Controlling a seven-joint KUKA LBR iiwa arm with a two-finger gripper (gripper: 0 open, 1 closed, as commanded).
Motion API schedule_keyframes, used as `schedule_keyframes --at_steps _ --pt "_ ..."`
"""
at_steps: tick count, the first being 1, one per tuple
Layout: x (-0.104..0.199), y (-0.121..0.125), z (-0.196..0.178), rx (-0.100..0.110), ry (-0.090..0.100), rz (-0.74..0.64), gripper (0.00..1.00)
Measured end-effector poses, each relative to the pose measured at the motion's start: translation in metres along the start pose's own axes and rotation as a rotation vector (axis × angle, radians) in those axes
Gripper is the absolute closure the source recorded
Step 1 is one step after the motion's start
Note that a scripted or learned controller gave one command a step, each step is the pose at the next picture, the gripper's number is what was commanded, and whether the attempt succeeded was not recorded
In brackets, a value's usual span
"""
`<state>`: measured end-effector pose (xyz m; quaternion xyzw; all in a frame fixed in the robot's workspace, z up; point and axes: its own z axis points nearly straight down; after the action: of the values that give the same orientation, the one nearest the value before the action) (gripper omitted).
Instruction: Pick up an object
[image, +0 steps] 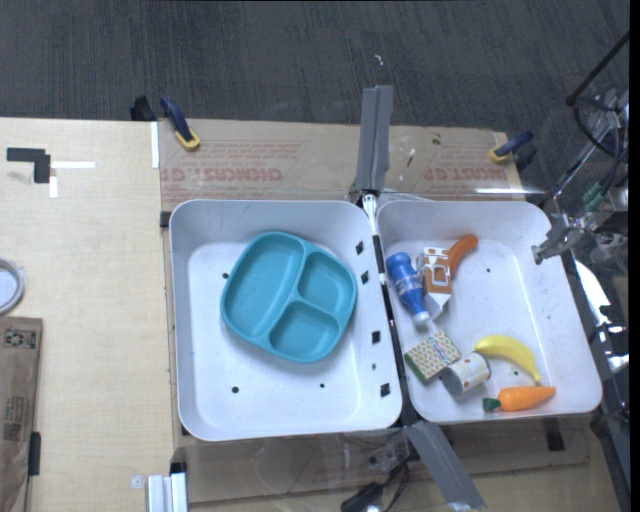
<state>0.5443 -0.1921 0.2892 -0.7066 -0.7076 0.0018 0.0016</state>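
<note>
From the overhead camera, the gripper (548, 247) hovers at the right bin's (560, 330) far right rim; its grasp state cannot be told. The banana (508, 354), carrot (524, 398) and small can (467, 375) lie crowded, so a descent may strike neighbours and slip.

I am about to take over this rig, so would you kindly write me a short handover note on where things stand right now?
Gripper: at the right bin's right edge, nothing seen in it.
Right bin: blue bottle, banana, carrot, a patterned box, a few small packs.
Left bin: teal divided plate.
Done: nothing picked yet.
Left: grasp and lift one object.
</note>
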Motion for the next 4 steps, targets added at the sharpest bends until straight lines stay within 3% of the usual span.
schedule_keyframes --at_steps 1,2,3,4 --pt "0.033 0.020 0.087 0.000 0.000 0.045 0.00" --pt "0.041 0.006 0.170 -0.001 0.001 -0.136 0.00" --pt "-0.023 -0.022 0.198 -0.001 0.011 -0.142 0.00" --pt "-0.025 -0.022 0.190 -0.003 0.006 -0.138 1.00"
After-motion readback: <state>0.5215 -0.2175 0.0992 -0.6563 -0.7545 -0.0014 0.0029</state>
